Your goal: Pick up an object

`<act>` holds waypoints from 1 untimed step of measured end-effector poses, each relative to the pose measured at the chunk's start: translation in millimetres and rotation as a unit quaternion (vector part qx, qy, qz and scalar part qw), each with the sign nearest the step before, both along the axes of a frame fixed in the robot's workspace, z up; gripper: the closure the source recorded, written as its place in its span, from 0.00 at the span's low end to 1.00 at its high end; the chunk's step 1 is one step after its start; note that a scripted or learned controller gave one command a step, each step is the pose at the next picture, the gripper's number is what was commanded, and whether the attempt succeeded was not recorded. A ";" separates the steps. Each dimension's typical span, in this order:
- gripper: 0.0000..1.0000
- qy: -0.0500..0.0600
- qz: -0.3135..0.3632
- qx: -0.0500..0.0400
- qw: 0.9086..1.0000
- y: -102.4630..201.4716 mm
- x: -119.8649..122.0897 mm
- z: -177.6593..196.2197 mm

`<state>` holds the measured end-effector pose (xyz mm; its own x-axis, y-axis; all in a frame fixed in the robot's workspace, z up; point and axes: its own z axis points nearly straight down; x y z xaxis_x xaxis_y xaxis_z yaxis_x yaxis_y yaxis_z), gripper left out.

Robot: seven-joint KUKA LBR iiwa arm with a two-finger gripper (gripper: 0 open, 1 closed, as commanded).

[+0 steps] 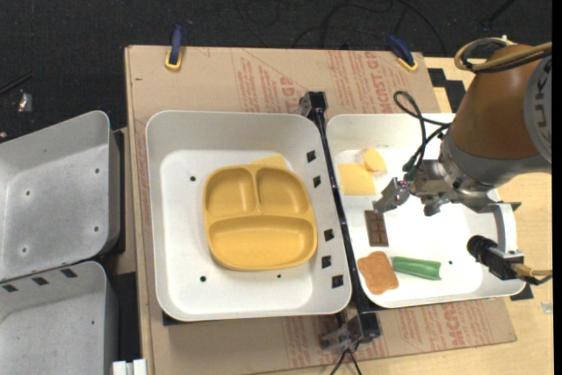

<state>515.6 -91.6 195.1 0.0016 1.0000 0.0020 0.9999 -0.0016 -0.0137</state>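
Sitting in the right bin (457, 290), your candidate objects are all loose on its floor: a pale yellow block (356, 179) near the top-left corner, a smaller yellow piece (375, 160) touching its upper right edge, a dark brown bar (377, 230) just below the block, an orange-brown biscuit-like piece (379, 272) at the lower left, and a green stick (416, 267) lying flat just right of the biscuit. You can see the gripper (392, 195) low over the bin, its dark tip just above the brown bar and right of the yellow block; nothing shows between its tips, and you cannot tell from this angle whether it is spread or closed. Its grey wrist and orange band (496, 105) come in from the right, cables looping above. Left bin (171, 277) holds a yellow divided plate (260, 219), three compartments, lying flat at centre. Both bins sit side by side on a cardboard sheet (263, 75) clipped at the far edge. Further left you have white panels (53, 180) on the dark floor
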 end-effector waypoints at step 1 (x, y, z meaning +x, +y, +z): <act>0.00 -0.006 0.001 -0.001 1.000 0.0 2.9 6.0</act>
